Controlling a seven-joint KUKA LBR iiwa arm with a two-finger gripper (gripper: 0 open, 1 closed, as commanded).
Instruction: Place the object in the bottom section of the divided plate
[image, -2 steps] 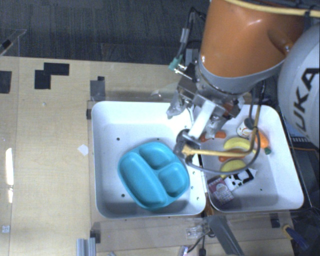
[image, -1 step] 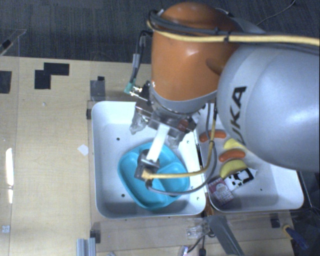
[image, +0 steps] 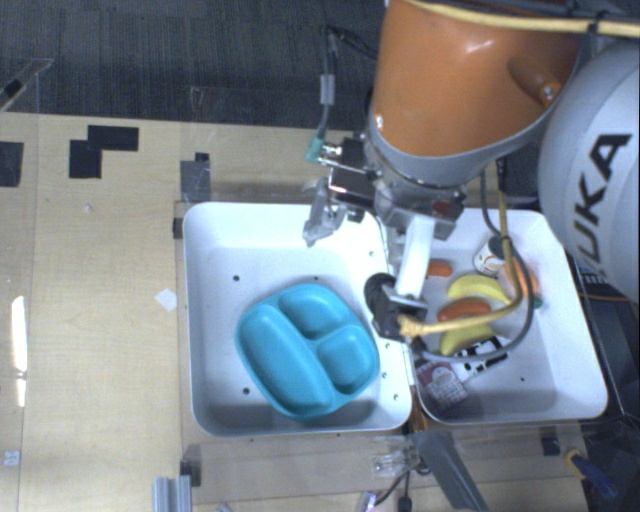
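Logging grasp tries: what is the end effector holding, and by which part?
Cannot be told; the end effector hangs over the left bin, apart from the blue plate.

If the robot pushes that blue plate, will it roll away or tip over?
Probably neither. The blue plate is wide and low and lies in the white bin, so it would likely just slide. It looks like smooth moulded plastic, so it is probably stiff and fairly light. Its glossy rim might be slippery to pinch.
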